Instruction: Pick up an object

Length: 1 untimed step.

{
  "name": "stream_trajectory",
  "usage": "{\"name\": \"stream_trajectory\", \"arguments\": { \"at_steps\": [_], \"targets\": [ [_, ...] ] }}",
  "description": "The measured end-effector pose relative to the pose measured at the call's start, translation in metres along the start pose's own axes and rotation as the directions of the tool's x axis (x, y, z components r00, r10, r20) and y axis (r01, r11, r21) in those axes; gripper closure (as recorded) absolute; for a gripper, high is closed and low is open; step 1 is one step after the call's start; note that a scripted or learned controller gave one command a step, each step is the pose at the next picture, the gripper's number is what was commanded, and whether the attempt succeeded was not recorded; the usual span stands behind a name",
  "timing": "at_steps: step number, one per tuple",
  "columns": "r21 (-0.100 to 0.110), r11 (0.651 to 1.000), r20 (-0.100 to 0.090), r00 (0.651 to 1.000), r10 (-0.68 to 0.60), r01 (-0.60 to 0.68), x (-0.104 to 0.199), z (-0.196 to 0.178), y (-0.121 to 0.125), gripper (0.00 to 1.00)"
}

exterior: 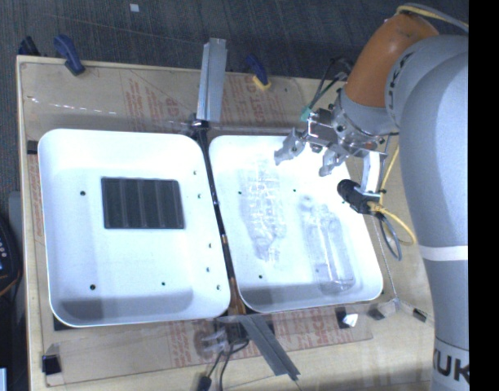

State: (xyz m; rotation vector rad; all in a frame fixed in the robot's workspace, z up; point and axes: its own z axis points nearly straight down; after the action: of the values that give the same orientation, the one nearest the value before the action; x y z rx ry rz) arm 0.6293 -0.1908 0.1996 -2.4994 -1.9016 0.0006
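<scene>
In the left bin (62, 243) lies a dark grey ribbed rectangular pad (142, 203), flat near the middle. The right bin (364, 287) holds two see-through items: a crinkled clear plastic piece (262, 214) left of centre and a clear plastic bottle (327, 251) lying lengthwise to its right. My gripper (308, 158) hangs over the right bin's far right corner, above and beyond the bottle. Its fingers (289, 148) are spread open with nothing between them.
A metal bar (211, 80) stands at the back between the bins, and another (266, 349) sits at the front. Blue clamps (70, 57) (258, 70) grip the board's far edge. Cables (392, 226) trail along the right bin's right side.
</scene>
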Motion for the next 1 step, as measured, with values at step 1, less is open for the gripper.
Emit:
{"name": "stream_trajectory", "arguments": {
  "at_steps": [1],
  "targets": [
    [0.003, 0.998, -0.001, 0.998, -0.060, 0.060, 0.0313, 0.0552, -0.0024, 0.00]
  ]
}}
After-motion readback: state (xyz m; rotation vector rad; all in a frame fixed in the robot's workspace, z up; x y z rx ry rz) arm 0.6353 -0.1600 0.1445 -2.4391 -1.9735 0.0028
